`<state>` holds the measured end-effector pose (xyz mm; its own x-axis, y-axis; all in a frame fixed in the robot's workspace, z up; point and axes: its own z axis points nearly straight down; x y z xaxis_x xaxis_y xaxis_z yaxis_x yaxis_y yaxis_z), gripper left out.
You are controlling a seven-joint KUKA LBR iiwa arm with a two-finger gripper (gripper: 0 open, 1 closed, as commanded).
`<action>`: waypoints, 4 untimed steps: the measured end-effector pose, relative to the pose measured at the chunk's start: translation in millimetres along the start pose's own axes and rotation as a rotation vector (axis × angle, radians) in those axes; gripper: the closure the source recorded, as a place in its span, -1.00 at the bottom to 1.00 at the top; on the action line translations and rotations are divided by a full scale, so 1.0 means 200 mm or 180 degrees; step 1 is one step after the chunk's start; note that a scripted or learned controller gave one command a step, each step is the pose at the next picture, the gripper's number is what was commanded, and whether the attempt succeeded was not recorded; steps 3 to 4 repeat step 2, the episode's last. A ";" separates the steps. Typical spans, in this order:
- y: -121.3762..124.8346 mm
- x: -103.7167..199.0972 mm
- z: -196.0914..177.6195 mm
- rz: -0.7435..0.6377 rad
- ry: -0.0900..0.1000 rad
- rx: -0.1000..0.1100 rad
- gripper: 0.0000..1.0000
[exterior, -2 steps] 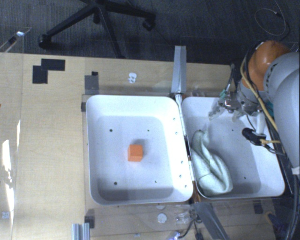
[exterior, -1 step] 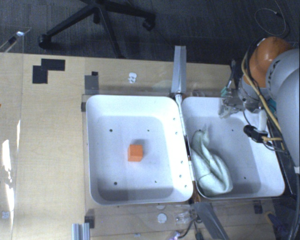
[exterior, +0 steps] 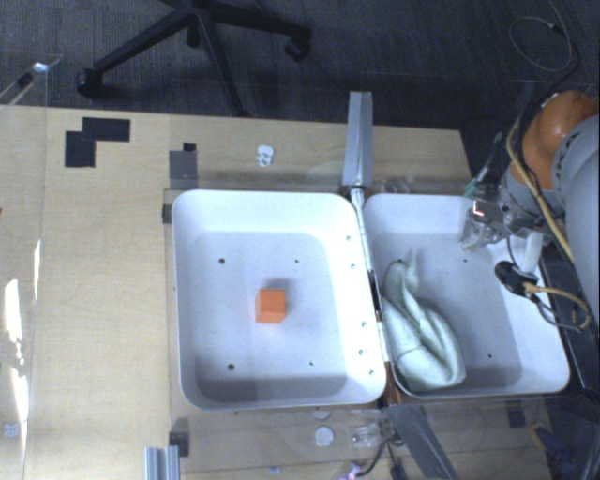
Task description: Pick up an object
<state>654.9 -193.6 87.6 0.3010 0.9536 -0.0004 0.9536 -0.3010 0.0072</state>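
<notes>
End effector (exterior: 487, 225) above right bin (exterior: 525, 375), near cloth (exterior: 422, 328).

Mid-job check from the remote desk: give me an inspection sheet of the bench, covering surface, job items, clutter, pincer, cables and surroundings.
Surface: light wooden bench bearing two shallow white bins side by side, left bin and right bin.
Job's things: orange cube near the middle of the left bin; crumpled pale cloth along the right bin's left side.
Clutter: black tape patches on the bench, small white bit behind the left bin.
Grippers: pincer over the right bin's far right corner; finger state unclear.
Cables: looped cables hanging off the arm.
Surroundings: dark carpet, office chair base.
</notes>
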 end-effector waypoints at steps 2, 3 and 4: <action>-0.01 0.25 -0.71 -0.0042 -0.0001 0.0006 1.00; -0.01 0.25 -0.71 -0.0042 -0.0001 0.0006 1.00; -0.01 0.25 -0.71 -0.0042 -0.0001 0.0006 1.00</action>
